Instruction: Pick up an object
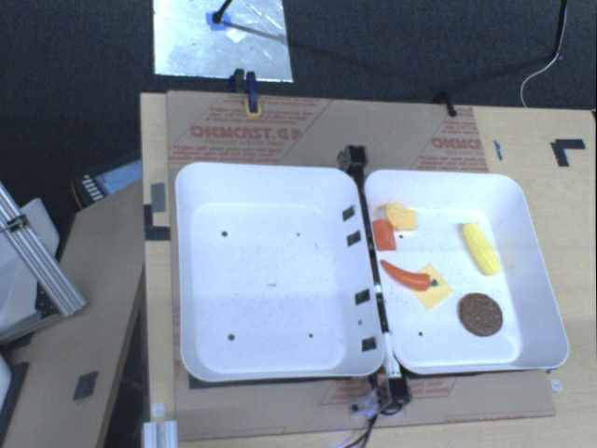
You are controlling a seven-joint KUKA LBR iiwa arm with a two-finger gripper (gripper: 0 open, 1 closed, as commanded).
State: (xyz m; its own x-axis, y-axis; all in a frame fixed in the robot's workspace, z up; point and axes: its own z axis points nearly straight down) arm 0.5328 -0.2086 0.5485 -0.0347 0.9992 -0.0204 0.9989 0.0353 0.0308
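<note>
Five small toy foods sit in the right bin (pixel 536 250). I favour the corn cob (pixel 480 248) at its 2 o'clock: probably light, stiff plastic, ridged enough to pinch across its middle. Of my claw I see nothing, so cannot tell its state.

bins (pixel 270 180): plain white
corn cob (pixel 480 247): yellow
round cookie (pixel 480 314): brown
chilli (pixel 407 274): red-orange with a green stem
cheese slice (pixel 435 290): pale yellow
block (pixel 383 234): orange-red
worktop (pixel 392 124): tan board with faded red lettering
floor (pixel 75 54): dark blue-grey
</note>
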